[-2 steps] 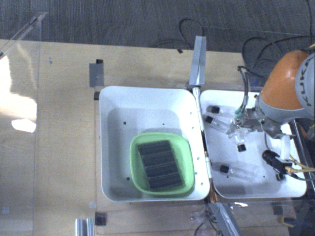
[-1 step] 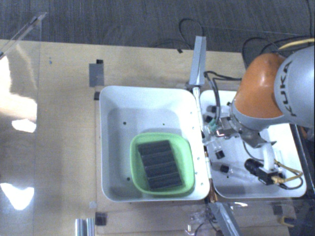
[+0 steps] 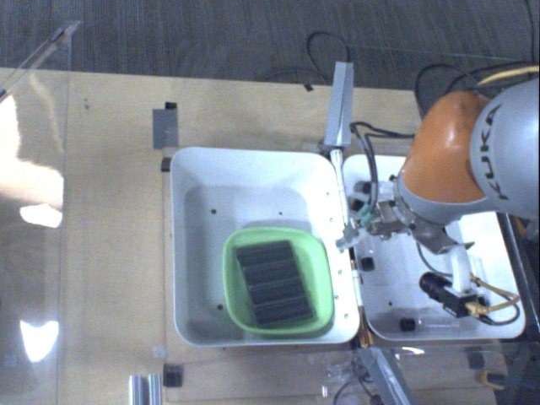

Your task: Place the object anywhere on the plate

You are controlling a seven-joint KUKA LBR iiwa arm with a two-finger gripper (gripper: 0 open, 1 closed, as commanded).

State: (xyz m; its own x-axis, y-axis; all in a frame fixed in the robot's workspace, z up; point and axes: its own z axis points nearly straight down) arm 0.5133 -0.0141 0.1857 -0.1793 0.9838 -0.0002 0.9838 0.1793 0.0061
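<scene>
Arm (image 3: 472,154): you had it reaching in from the right, grey w/ orange band, parked over the right bin (image 3: 498,332), upper-left part of it.
Gripper (image 3: 371,218): sat near the right bin's left wall, just beside the divide btwn the two bins. Open or closed: can't tell from your cam, wrist blocked it. Nothing seen clamped in it.
Object (image 3: 272,283): dark ribbed rectangular block, several ridges across it, lay flat on the plate, long axis tilted slightly vs bin walls.
Plate (image 3: 233,264): green, square-ish w/ rounded corners, in the left bin (image 3: 194,226), lower-right area, close to the bin's front and right walls.
Object vs gripper: apart. Object was in the left bin, gripper over the right one, bin walls btwn them.
Right bin contents: small dark piece (image 3: 407,322) near the front wall, another small dark bit (image 3: 366,264) near the left wall. Too small to ID.
Cabling: black hoses plus a yellow lead (image 3: 498,294) hung off the wrist over the right bin's right half.
Bench (image 3: 93,251): light wood.
</scene>
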